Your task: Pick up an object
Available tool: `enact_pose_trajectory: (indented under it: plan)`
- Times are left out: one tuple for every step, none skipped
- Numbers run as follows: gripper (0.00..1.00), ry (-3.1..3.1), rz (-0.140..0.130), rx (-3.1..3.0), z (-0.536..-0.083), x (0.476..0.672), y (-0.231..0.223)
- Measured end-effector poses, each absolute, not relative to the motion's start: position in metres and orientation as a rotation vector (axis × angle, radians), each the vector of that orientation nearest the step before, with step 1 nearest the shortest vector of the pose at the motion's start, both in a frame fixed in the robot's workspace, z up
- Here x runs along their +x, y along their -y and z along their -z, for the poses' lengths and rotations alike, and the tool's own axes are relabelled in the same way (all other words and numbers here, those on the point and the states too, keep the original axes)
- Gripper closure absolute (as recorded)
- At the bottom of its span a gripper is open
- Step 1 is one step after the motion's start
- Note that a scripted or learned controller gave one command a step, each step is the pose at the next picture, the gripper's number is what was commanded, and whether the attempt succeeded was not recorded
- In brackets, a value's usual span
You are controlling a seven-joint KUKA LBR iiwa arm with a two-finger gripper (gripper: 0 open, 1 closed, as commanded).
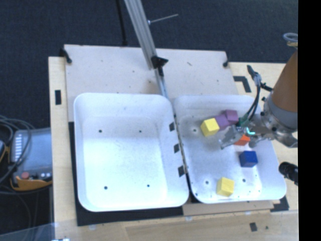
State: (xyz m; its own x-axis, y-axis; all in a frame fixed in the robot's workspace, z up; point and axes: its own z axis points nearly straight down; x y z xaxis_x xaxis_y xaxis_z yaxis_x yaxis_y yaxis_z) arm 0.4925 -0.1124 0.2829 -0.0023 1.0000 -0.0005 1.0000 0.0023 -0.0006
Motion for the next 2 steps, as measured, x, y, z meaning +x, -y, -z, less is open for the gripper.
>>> enact_pose_trajectory:
  plan:
    - [0.0, 2.221, 0.002, -2.227, -0.284, 0.493, 0.113]
    - [0.0, 2.217, -0.004, -2.222, -0.242, 0.492, 0.116]
